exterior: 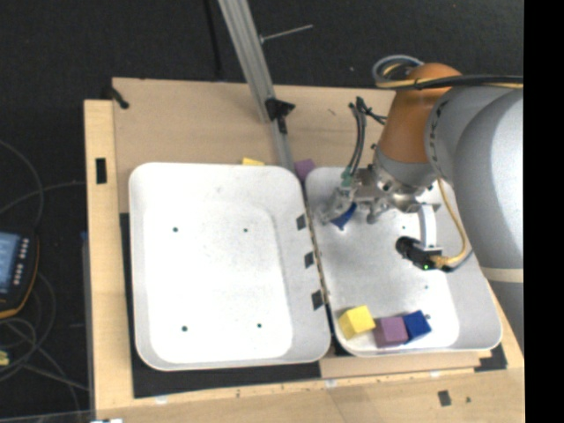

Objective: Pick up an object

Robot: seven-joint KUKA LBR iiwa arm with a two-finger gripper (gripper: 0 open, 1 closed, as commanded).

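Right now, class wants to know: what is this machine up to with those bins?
The grey arm with its orange band reaches into the right white bin, its pincer low near the back, at a small blue block. A yellow cube, purple cube and blue cube sit by the front wall.

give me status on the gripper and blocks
Gripper low at right bin's far left corner, on a blue piece; grip unclear. Yellow block, purple block, blue block at near edge. Nothing in the way.

Bright bins — dark, grainy surroundings.
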